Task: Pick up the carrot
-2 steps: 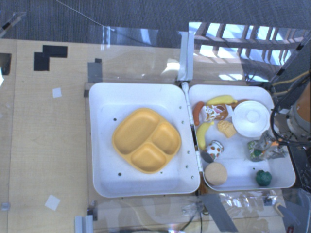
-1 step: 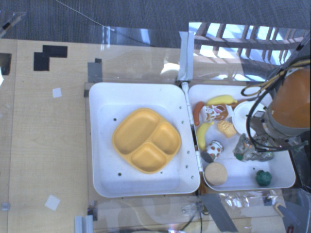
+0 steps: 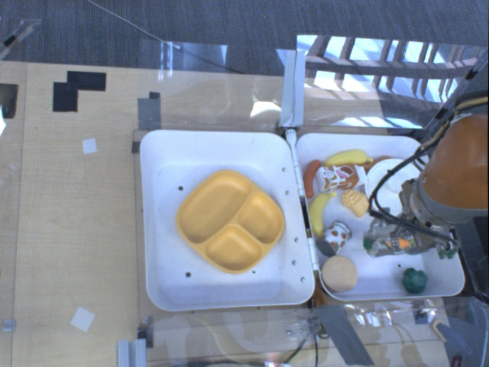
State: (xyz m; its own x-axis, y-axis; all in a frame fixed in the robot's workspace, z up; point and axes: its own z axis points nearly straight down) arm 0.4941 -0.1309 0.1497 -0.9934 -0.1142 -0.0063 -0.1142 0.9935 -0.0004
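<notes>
Camera view gives you little room in the right bin [image 3: 458, 285]: nearest you, a round beige ball [image 3: 339, 272] and a green piece [image 3: 414, 280] sit by its front rim. Behind them the tool [image 3: 403, 242] hangs over something orange, perhaps the carrot [image 3: 400, 243]; you cannot tell its axis, nor the tool's grip. Farther back lie bananas [image 3: 348, 158]. The left bin [image 3: 153, 205] holds a yellow tray [image 3: 231, 220].

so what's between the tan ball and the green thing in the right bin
Nothing: the camera view shows bare white floor of the right bin between the tan ball and the green thing.
</notes>
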